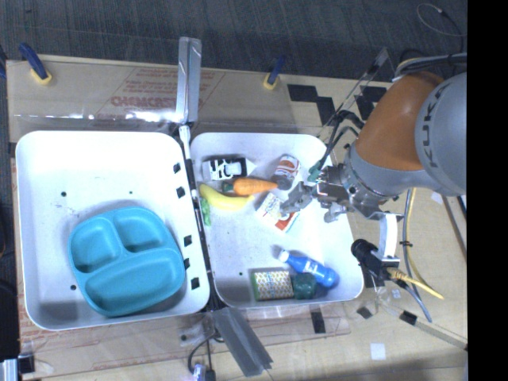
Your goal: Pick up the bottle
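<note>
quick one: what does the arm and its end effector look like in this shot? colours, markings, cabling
The arm is grey and rounded, with a broad orange band above the wrist and dark KUKA lettering on the grey shell. The gripper is a small metallic grey and black assembly. Thin dark cables run along the wrist and loop off behind the arm.

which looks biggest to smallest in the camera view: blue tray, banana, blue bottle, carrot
1. blue tray, by far the largest
2. banana and blue bottle, about alike in length, so not ranked against each other
3. carrot, the smallest
</note>
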Robot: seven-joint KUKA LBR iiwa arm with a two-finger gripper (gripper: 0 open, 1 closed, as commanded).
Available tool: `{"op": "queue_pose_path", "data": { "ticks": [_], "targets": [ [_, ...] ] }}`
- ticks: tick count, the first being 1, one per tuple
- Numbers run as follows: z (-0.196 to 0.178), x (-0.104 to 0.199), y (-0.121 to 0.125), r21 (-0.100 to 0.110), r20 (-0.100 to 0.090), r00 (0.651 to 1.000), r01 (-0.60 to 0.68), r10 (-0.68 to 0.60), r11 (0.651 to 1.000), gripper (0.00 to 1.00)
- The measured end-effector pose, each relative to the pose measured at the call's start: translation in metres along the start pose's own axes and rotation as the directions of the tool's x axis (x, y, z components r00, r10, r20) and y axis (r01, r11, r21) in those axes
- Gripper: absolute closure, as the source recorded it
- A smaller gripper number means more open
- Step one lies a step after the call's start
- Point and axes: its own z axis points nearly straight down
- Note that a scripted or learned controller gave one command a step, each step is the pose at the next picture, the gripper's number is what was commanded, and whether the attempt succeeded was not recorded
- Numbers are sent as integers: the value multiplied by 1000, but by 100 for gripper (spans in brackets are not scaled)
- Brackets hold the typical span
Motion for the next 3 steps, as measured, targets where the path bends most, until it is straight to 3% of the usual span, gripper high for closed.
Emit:
{"op": "queue_pose_path", "data": {
  "ticks": [1,2,3],
  "targets": [
    [114,-28,-30,0,-1,981,194,-194,981,0],
    [104,-27,-29,-2,-1,980,201,-201,980,100],
    [122,-43,-26,-2,-2,988,156,-156,988,100]
  ]
}}
